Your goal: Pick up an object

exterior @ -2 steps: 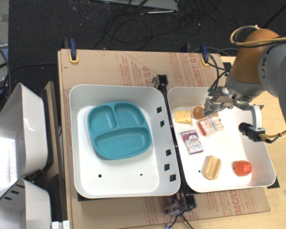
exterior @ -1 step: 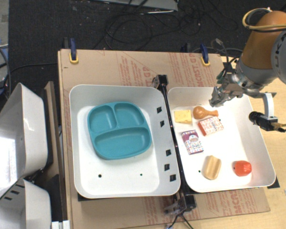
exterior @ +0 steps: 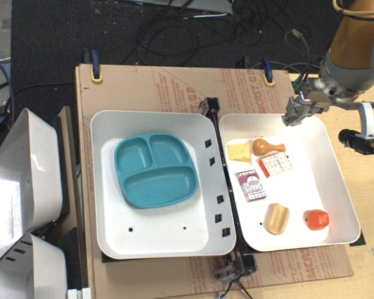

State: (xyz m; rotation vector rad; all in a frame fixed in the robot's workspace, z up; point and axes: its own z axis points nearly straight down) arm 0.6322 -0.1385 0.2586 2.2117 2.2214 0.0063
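The right bin (exterior: 336, 185) holds several small items: a yellow cheese wedge (exterior: 239, 151), an orange chicken drumstick (exterior: 267, 146), a red-and-white carton (exterior: 275, 164), a purple-and-white packet (exterior: 252, 185), a tan bread roll (exterior: 276, 218) and a red tomato-like piece (exterior: 316, 219). My gripper (exterior: 294, 115) hangs over the bin's far edge, up and to the right of the drumstick, clear of every item. Nothing sits between its fingers.
The left bin (exterior: 106, 185) carries a teal divided plate (exterior: 155, 169). A black clip strip (exterior: 219, 173) runs between the two bins. White containers (exterior: 22, 179) stand off the bench at the left. Cables lie on the dark floor behind.
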